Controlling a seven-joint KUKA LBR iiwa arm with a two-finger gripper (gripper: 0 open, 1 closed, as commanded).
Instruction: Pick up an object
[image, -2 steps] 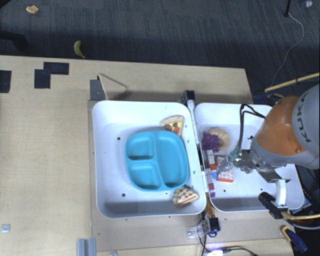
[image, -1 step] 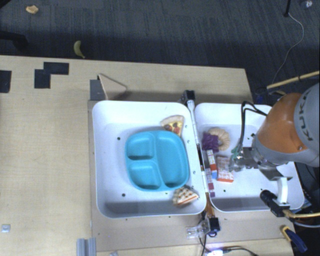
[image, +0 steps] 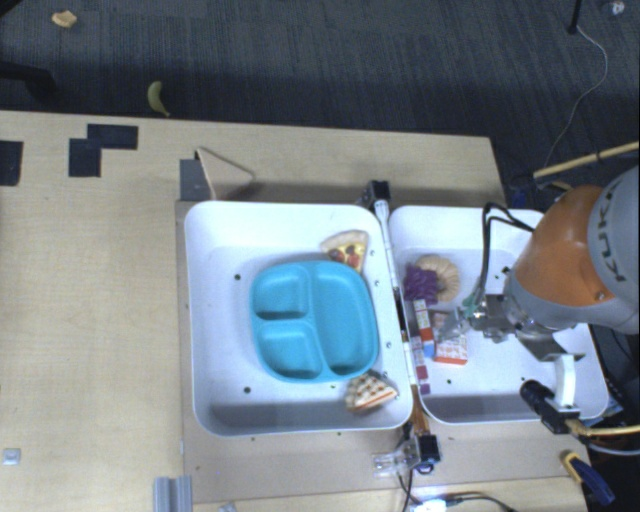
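In the right bin lie a bunch of purple grapes, a tan round food piece, a red and white carton and a small packet. My gripper hangs low over this bin, right beside the carton's upper right corner. The grey wrist and the orange band hide much of the bin's right half. Nothing visibly sits in the gripper.
The left bin holds a blue divided plate, a pizza slice by its far right corner and a sandwich piece at the near right. A raised divider separates the bins. Cables lie at the front.
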